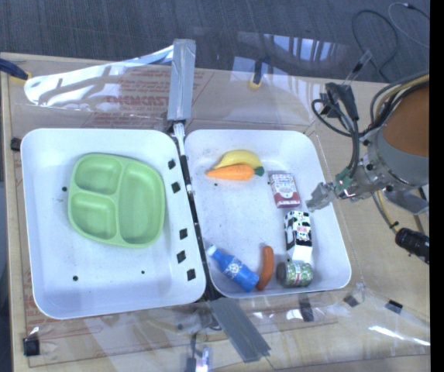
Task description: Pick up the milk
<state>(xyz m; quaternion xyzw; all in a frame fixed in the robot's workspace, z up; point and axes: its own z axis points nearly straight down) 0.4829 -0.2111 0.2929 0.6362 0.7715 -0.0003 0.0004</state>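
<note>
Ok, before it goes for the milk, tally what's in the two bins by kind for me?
Fruit and veg: 2, banana and carrot
Cartons: 2, milk and red carton
Bottle: 1, blue
Sausage: 1
Can: 1, green
Plate: 1, green divided
Total: 8

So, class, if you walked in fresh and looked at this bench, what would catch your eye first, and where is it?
Probably the green plate, alone in the left bin. Next, the cluster of small things in the right bin: a banana and carrot at the far end, a black-and-white milk carton along the right side. The tool hangs at that bin's right rim, just beyond the milk.
</note>
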